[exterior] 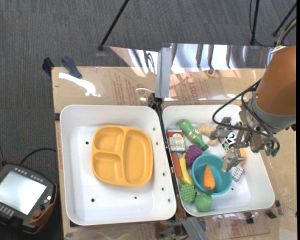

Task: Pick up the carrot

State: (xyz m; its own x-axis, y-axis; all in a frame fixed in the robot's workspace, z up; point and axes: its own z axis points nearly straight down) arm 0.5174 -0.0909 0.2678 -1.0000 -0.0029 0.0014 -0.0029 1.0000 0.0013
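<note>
- White left bin (72,134) carries a yellow divided plate (123,155) at its centre.
- White right bin (260,194) holds the toy clutter.
- Grey arm (277,91) enters from 3 o'clock; gripper (233,160) hangs over the right bin, at 2 o'clock from the bowl, fingers spread, nothing between them.
- Blue bowl (216,174) sits at 6 o'clock in the right bin.
- Carrot (209,177) lies inside the bowl.
</note>
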